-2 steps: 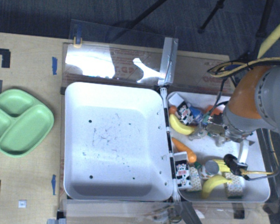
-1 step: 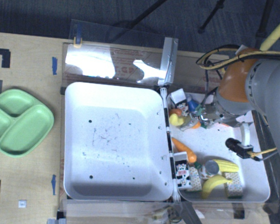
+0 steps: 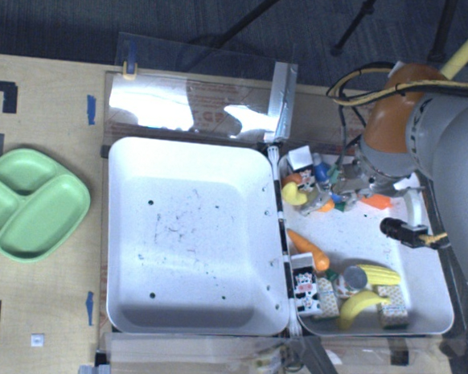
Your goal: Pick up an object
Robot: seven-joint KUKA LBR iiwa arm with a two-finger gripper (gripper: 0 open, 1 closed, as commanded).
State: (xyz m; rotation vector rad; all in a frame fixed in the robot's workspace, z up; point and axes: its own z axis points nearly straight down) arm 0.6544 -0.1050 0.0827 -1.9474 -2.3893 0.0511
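— Where are we in the pick?

— We judge we're at the reach: the gripper (image 3: 343, 187) sits low over the far corner of the right bin (image 3: 429, 274), among a clutter of small toys (image 3: 307, 184). Nothing looks lifted yet.

— Are we gripping anything?

— We cannot tell; that part is hidden in the clutter.

— Other candidates?

— A carrot (image 3: 308, 248) near the divider, bananas (image 3: 363, 293) at the near edge. The left bin (image 3: 190, 227) is bare.

— Next?

— We'd need a firm closure on one toy, then a straight lift.
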